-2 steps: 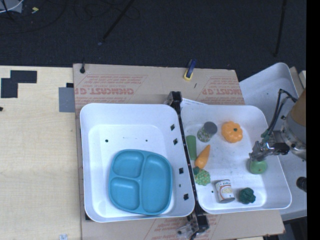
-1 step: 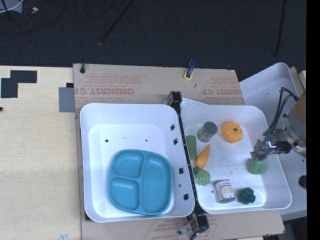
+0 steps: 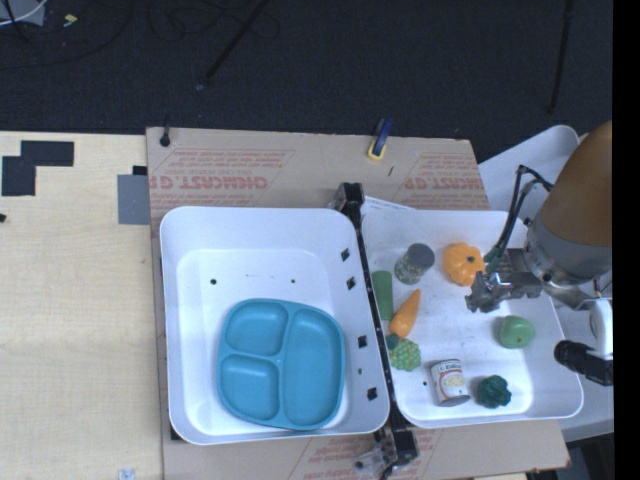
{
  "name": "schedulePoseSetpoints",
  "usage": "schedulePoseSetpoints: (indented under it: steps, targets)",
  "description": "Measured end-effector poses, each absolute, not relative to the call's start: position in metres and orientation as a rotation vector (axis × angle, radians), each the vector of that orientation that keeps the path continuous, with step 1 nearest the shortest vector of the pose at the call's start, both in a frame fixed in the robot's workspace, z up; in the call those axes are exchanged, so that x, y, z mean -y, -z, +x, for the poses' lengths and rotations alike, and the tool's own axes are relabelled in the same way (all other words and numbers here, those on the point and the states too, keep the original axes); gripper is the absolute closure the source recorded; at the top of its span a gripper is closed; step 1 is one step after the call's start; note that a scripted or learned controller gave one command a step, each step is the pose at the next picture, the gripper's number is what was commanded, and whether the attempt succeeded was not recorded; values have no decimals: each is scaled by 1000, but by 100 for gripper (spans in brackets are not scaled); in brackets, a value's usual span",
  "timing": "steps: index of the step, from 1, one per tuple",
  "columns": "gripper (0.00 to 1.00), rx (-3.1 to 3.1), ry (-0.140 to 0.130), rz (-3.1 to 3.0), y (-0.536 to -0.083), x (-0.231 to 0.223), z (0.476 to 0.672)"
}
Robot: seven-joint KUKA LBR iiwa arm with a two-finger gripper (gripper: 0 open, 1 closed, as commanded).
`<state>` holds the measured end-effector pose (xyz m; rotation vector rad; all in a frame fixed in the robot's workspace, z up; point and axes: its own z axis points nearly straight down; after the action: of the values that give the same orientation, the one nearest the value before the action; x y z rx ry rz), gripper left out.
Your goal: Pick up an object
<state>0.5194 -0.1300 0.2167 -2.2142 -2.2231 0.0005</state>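
Over the right bin (image 3: 570, 393), seen from the fixed camera above the bench, the gripper (image 3: 487, 293) hangs low between the small orange pumpkin (image 3: 462, 264) and the green apple (image 3: 516, 332). It is dark and seen from above, so I cannot tell its state, and nothing is seen held in it. I judge that the step in hand is the approach: nothing is lifted yet. The next move calls for choosing one thing, centring over it and going down straight, because the objects lie close to each other.

All candidate things are in this right bin. The pumpkin is round, ribbed and looks like smooth plastic; it is just beside the gripper. The apple is round and matt. A carrot (image 3: 405, 314) is long and tapered, lying tilted. A grey-green can (image 3: 414, 263) and a small labelled can (image 3: 449, 382) are cylinders. Two dark green pieces, a broccoli (image 3: 404, 354) and a leafy lump (image 3: 493, 392), look bumpy.

The left bin (image 3: 190, 238) bears a blue divided plate (image 3: 281, 363), smooth, with three compartments.
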Motion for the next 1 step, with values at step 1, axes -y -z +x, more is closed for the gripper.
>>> schedulePoseSetpoints:
  steps: [1]
  targets:
    - [100,2225,1,-2214,-228,85,537]
